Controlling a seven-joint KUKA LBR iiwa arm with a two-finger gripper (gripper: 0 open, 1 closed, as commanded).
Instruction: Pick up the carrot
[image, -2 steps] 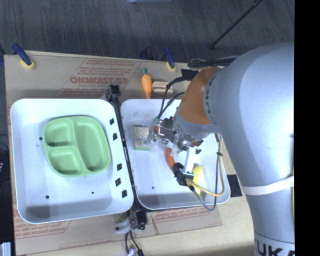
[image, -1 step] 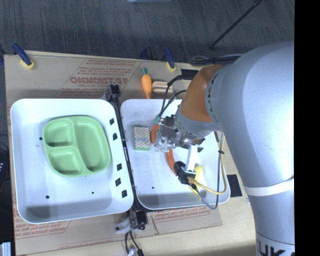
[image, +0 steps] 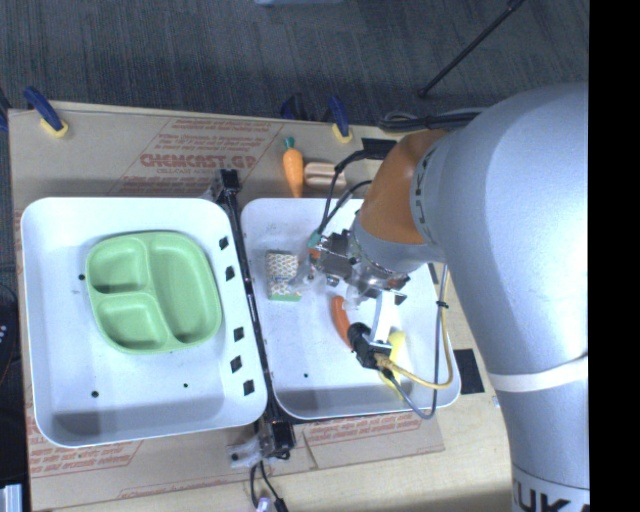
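Dark grey carpet (image: 200, 40) lay behind a bench covered in brown cardboard sheet with red print (image: 180, 150), and on it we saw two shallow white bins side by side. We took the right-hand white plastic bin (image: 300, 350) as our mark. Touching its left wall stood the left-hand white plastic bin (image: 30, 300), which held a pale green plastic plate with three compartments (image: 155, 290). The grey arm with an orange band (image: 520, 250) reached over the right-hand bin's right wall, and its two-finger gripper (image: 325, 265) hung low above the middle of that bin. We could not tell whether the gripper was open or closed, and we saw nothing gripped in it. The slender orange carrot (image: 341, 315) lay on that bin's floor just right of centre, close beside the gripper and partly hidden by it. Left of centre in the bin lay a small beige woven piece with a green edge (image: 283, 274). Just outside the bin's far wall, on the cardboard, lay an orange carrot-shaped toy with a green top (image: 292, 172) beside a tan cylinder (image: 320, 178).
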